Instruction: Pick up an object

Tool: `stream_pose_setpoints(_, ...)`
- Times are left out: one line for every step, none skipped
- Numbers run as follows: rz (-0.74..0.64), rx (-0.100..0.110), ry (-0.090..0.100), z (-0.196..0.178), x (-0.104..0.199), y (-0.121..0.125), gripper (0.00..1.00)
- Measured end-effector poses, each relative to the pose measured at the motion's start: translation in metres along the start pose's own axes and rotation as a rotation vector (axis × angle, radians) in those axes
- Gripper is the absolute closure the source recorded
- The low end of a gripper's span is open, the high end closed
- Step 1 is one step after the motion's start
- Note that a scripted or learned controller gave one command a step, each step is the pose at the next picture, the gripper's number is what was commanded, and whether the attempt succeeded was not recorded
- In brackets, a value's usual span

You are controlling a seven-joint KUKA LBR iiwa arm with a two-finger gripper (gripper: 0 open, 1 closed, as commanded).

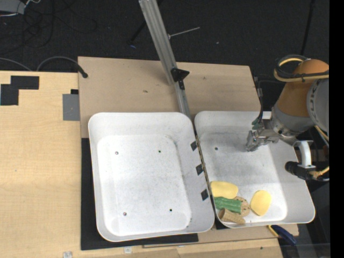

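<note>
The pincer (257,138), its opening not to be made out, is seen over the right bin (301,211) by the far right edge, the objects (236,199) lying well apart at the near edge

Dark floor (80,20) strewn with what look like cables (51,63); pale wooden bench (37,165)

A slanted aluminium rail (164,50) crosses the wooden board (123,85).

Arm (309,98) cut off at right edge, tan object (233,215) partly hidden under green one (226,203)
</note>
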State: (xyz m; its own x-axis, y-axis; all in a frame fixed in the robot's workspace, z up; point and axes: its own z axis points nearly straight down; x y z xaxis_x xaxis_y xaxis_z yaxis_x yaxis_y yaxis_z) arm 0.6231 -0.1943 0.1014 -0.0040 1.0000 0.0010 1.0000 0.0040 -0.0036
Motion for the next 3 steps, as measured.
stream_pose_setpoints(0.003,-0.007,-0.002,-0.064,-0.002,-0.002,1.00)
stream_pose_setpoints(0.003,-0.007,-0.002,-0.108,-0.003,-0.001,1.00)
stream_pose_setpoints(0.002,-0.002,0.001,-0.120,0.049,-0.012,1.00)
